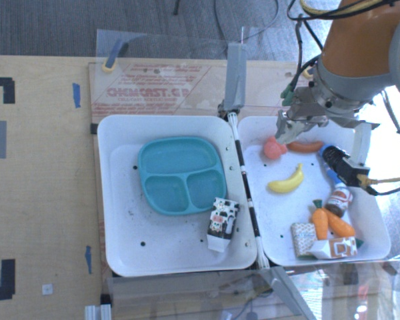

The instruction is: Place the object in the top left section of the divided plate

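Hovering hand just above pink object.

Bright, even overhead light. Strong blown-out glare along right bin edge. Soft short shadows under blue divided plate. Focus slightly soft overall; clear sheet reflects faintly.

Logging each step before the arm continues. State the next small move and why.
Probably a short descent onto the pink toy: the gripper hovers right at it in the right bin, and I can't see it held. The blue divided plate sits in the left bin, nothing in its sections.
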Tool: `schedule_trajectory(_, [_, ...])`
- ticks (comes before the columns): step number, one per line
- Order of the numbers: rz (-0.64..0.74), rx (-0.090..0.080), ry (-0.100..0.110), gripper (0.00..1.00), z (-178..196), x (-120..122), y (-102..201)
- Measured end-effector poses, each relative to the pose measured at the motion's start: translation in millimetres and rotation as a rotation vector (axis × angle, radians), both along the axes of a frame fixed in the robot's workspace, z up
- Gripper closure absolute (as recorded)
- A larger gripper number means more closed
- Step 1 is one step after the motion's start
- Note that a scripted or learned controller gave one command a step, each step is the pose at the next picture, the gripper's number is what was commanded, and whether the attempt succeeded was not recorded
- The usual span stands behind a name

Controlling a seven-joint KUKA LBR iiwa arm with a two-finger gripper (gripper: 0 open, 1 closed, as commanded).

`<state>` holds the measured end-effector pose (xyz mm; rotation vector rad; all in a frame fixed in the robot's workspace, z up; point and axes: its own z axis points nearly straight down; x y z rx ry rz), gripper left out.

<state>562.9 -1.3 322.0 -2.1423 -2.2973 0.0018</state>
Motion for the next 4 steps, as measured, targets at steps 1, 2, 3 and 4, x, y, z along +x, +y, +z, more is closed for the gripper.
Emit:
schedule_trajectory(1, [0.097,0.001,0.0,1.0,-135,-57,-30])
schedule_trajectory(2, [0.161,0.001,0.0,1.0,-106,-83,-50])
schedule_trajectory(3, [0.192,-0.001,-0.003,1.0,-21,-83,-130])
schedule_trajectory(4, [0.482,0.001,-0.002,1.0,-81,-53,-96])
